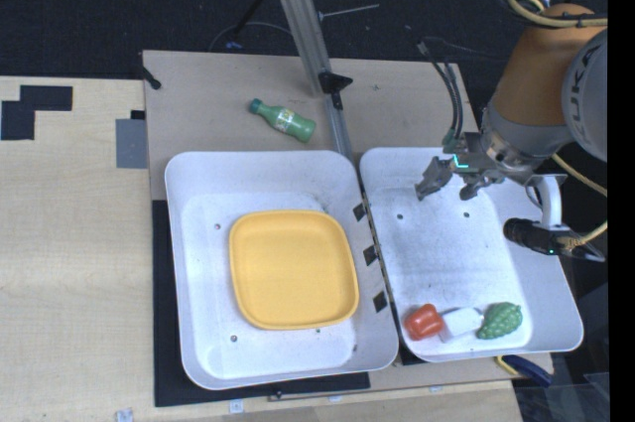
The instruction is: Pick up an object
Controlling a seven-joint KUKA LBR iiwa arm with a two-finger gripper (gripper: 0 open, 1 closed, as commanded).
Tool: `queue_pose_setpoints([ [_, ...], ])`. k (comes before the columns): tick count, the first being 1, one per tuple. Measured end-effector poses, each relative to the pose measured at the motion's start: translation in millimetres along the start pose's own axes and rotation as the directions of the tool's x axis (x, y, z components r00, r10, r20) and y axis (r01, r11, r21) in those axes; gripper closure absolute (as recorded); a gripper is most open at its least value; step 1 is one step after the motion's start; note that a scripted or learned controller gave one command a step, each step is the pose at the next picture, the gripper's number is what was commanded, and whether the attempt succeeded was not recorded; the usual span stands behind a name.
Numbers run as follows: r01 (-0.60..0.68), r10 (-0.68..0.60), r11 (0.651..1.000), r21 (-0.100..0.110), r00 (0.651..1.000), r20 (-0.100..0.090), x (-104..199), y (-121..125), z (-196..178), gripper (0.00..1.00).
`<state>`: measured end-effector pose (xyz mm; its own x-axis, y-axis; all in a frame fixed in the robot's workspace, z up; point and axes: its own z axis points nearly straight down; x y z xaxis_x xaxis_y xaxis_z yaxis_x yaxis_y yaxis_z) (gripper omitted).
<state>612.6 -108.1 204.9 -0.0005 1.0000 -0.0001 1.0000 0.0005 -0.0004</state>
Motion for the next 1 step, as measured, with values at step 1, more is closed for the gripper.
queue_pose_setpoints([
  [1,0.000,0.000,1.000,0.000,1.000,0.000,0.0,0.0,0.1,0.00],
])
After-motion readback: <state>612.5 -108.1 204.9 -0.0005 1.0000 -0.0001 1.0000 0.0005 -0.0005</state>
